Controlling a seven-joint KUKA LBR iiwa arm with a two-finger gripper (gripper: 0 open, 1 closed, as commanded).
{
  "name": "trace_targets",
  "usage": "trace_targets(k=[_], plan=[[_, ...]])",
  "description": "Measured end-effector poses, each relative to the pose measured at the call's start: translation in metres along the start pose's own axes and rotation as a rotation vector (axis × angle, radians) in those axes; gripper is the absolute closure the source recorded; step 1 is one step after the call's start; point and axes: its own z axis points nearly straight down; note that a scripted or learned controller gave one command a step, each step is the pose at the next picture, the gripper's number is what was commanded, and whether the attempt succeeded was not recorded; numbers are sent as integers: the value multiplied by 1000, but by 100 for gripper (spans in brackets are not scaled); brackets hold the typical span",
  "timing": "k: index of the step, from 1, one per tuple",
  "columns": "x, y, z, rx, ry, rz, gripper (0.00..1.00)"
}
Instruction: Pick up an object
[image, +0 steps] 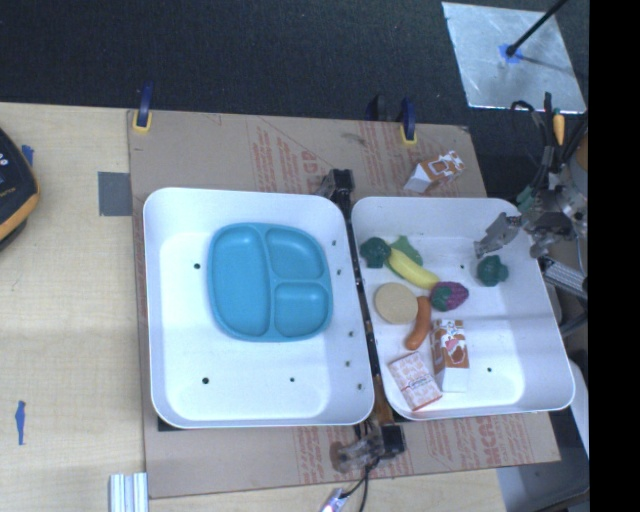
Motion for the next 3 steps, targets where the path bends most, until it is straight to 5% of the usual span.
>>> trace_targets(k=[1, 2, 3], plan=[[104, -34, 83, 3, 1, -3, 0], [67, -31, 127, 0, -2, 0, 0], [67, -31, 117, 1, -2, -3, 100]])
